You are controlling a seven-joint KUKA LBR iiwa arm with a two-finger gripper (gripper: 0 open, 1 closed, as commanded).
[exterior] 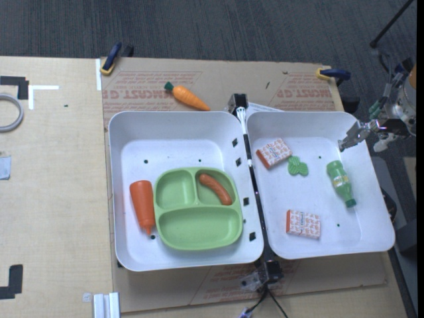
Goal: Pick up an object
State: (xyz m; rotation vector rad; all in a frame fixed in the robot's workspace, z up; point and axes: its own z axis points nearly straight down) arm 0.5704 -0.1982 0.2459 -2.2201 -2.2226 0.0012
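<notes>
Front box [303,223], red and white, flat on the floor of the right bin [344,234], close to the front wall. Farther back, green bottle [340,183] on its side, cap end toward the front, well right of the box. Behind that, small green leaf toy [298,167], and just beside it the back box [273,152], red and white too, a bit tilted.

In the left bin [179,151], green plate [199,227] with three parts, sausage [215,187] in the back right part. Orange tube [142,205] touching the plate's left side.

Past the left bin, carrot [187,96] on brown cardboard [291,88].

Arm [401,114] reaching in from the right. Gripper [353,138] over the back right edge of the right bin, pointing left and down, near the bottle but apart from it. Cannot tell if open or closed, or if gripping anything.
</notes>
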